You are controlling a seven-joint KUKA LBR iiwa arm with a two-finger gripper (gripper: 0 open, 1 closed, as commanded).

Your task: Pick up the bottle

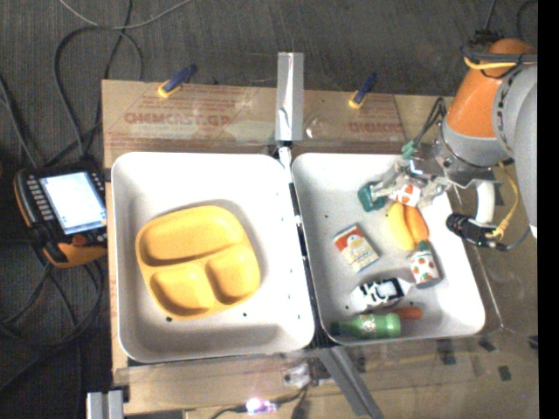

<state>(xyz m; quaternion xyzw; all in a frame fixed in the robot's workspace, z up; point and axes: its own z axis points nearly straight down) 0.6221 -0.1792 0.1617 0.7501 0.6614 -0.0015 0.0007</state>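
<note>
The arm (515, 103) has a smooth, rounded grey shell with a broad orange band (476, 103) above the wrist. Black cables (480, 225) loop beside it. The gripper (384, 190) is metallic grey with teal-tipped jaws.

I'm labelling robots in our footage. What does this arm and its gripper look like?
The arm is grey with a rounded orange band above the wrist. Black cables loop beside it. The gripper is silvery metal with teal-green tips.
</note>
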